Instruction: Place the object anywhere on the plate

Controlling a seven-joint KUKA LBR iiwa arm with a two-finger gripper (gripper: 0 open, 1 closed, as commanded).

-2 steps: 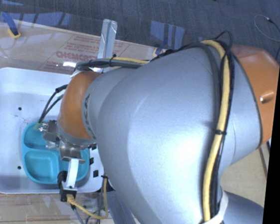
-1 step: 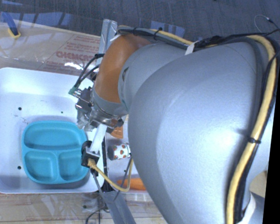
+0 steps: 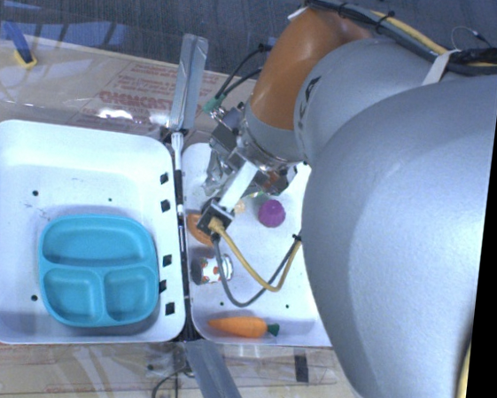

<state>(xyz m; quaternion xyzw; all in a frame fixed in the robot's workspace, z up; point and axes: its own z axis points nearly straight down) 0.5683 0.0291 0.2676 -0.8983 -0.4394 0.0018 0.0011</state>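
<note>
A blue plate (image 3: pixel 95 267) with three compartments lies in the left bin (image 3: pixel 21 159). In the right bin (image 3: pixel 294 310) I see a small purple ball (image 3: pixel 271 212), an orange carrot (image 3: pixel 238 326) with a green tip near the front wall, and an orange piece (image 3: pixel 196 225) against the left wall. The gripper (image 3: pixel 218 174) hangs low over the back left part of the right bin, just above and behind the orange piece and left of the purple ball. The wrist hides most of it.
A small dark and silvery item (image 3: pixel 211 271) lies by the right bin's left wall, in front of the orange piece. The divider wall (image 3: pixel 176 230) with black clips stands between the bins. The bulky grey arm covers the right bin's right side.
</note>
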